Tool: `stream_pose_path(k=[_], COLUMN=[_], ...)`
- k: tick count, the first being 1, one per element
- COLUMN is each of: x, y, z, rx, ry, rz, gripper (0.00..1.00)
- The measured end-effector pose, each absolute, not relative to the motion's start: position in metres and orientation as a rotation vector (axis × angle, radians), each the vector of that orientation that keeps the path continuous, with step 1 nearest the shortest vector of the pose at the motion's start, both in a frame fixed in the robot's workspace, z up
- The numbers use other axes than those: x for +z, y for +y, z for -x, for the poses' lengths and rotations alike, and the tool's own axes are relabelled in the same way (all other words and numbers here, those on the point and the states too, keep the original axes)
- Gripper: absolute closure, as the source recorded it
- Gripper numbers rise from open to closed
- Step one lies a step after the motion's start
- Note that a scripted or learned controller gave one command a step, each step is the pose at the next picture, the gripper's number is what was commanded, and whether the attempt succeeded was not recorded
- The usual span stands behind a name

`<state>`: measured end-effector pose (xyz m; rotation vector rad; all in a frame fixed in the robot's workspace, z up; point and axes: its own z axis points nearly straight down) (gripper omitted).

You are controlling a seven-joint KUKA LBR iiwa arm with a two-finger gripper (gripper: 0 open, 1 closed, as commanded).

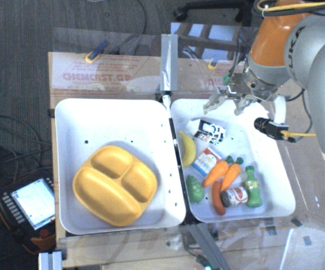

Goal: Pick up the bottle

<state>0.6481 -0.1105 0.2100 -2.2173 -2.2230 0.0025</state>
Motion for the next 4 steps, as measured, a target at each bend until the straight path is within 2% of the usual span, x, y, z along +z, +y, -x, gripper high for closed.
stream_pose_path(k=[1, 2, 3, 4], x=[0.11, 0.09, 0.091, 0.091], y=[-0.152, -0.149, -0.143, -0.107], z=[-0.667, -0.67, -0.657, -0.647], rx=[0.007, 0.001, -0.003, -0.008], ry=[-2.239, -2.521, -2.778, -2.624], rz=[2.204, 1.883, 1.498, 1.749], gripper=[0.0, 0.0, 0.0, 0.0])
